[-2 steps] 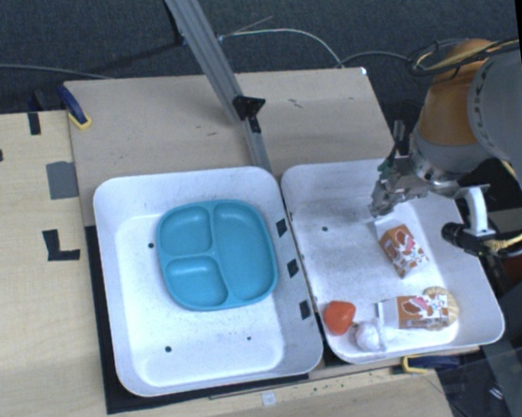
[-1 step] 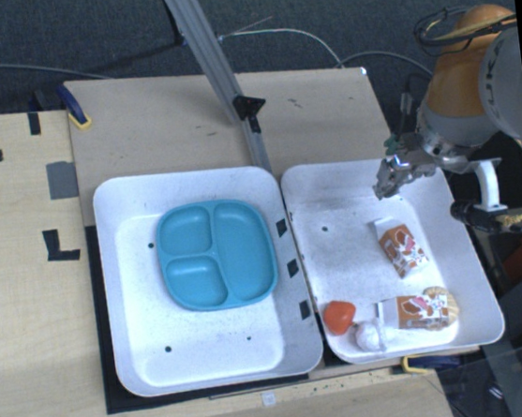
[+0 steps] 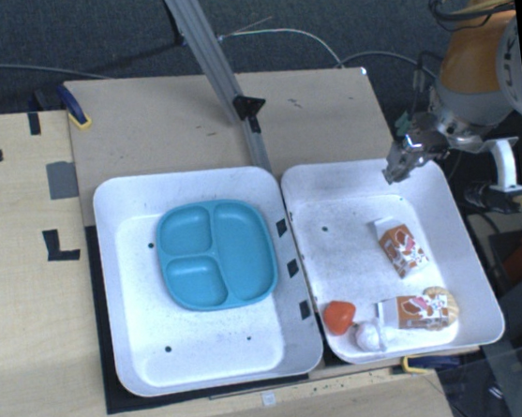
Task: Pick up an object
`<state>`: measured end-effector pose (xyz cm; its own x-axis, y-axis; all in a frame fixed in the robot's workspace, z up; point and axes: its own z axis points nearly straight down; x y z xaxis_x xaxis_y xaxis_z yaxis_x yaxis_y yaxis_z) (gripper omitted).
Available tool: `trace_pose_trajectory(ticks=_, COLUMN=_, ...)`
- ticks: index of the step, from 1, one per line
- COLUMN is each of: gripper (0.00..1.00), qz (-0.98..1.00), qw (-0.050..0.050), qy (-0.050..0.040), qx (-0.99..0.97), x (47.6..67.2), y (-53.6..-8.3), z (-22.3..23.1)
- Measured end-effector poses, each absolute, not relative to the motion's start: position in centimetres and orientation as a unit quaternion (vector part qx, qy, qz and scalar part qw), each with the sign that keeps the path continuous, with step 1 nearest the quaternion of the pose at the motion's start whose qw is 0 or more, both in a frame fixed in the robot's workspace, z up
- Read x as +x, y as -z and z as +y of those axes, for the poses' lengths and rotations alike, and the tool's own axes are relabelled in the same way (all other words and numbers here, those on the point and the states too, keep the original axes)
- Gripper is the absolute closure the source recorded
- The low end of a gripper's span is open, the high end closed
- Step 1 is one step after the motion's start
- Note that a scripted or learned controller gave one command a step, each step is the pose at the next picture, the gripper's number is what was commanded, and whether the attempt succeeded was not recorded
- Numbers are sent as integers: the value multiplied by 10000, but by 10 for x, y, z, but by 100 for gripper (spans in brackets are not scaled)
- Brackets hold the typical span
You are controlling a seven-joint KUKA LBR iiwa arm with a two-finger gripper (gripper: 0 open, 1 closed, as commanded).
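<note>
The bench [image 3: 167,139] carries two white bins side by side: the left bin [image 3: 129,285] holds a blue divided plate [image 3: 218,254], and the right bin [image 3: 335,194] holds the small things that could be picked. The arm [image 3: 479,63] reaches in from the right, and its gripper [image 3: 400,169] hovers over the far right corner of the right bin, above bare white floor with nothing under it; whether it is released or clenched cannot be told at this size, and nothing is seen in its grip. The step in hand looks like the approach, so doing it well probably means choosing one target before descending and coming straight down over its middle, well away from the bin wall. The best candidate seems to be the nearer snack packet [image 3: 402,249], which lies flat and alone in the middle right of the bin, nearer the camera than the gripper and slightly to its left. A second snack packet [image 3: 426,309] lies in the near corner, just beside a white ball [image 3: 366,336] and an orange ball [image 3: 339,315], and that crowding would likely make a clean grasp harder.
</note>
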<state>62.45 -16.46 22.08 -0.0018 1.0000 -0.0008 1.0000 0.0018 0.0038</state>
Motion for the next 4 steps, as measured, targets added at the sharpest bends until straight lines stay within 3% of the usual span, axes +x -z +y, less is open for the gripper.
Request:
trace_pose_trajectory(ticks=1, gripper=100, qz=7096, qw=-8, qy=-6, qx=7046, x=638, y=-224, z=-107)
trace_pose_trajectory(ticks=4, gripper=100, qz=7096, qw=-13, qy=3, qx=7046, x=642, y=-220, z=46)
